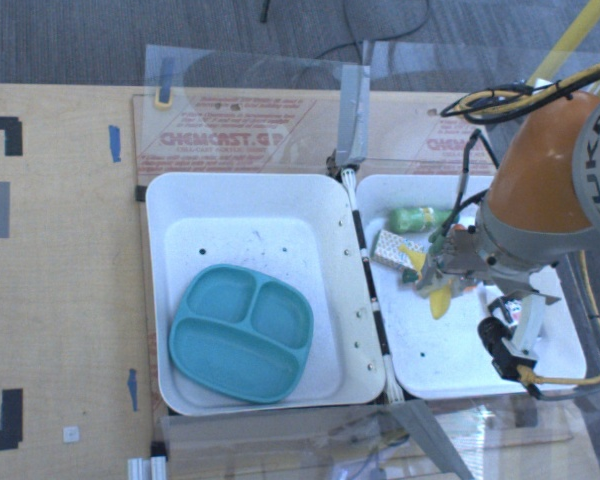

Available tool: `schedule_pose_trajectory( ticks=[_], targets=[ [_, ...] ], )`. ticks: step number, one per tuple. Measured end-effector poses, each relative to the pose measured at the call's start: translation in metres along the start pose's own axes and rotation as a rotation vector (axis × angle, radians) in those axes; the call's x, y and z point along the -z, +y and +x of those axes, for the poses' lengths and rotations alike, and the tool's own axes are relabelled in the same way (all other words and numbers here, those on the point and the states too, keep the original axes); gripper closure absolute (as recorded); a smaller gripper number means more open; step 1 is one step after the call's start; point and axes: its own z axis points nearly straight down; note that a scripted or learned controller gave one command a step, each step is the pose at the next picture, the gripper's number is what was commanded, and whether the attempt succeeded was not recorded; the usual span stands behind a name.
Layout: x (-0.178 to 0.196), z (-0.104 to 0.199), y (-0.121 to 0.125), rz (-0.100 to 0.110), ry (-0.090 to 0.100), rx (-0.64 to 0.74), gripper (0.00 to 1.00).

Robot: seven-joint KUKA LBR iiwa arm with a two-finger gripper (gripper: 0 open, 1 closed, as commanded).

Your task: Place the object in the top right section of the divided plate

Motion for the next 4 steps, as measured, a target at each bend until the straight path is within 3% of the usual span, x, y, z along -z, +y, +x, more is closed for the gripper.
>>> schedule_pose_trajectory(
  ticks=[1,2,3,4],
  targets=[
    [-0.037,0.05,-0.01,0.001,0.001,0.304,1.0],
    [-0.025,0.063,-0.004,-0.003,-0.001,0.478,1.0],
    [-0.037,0.127,-0.023,-0.001,0.0,0.747,1.0],
    [-0.083,0.204,0.017,-0.004,-0.001,0.729,1.0]
  ],
)
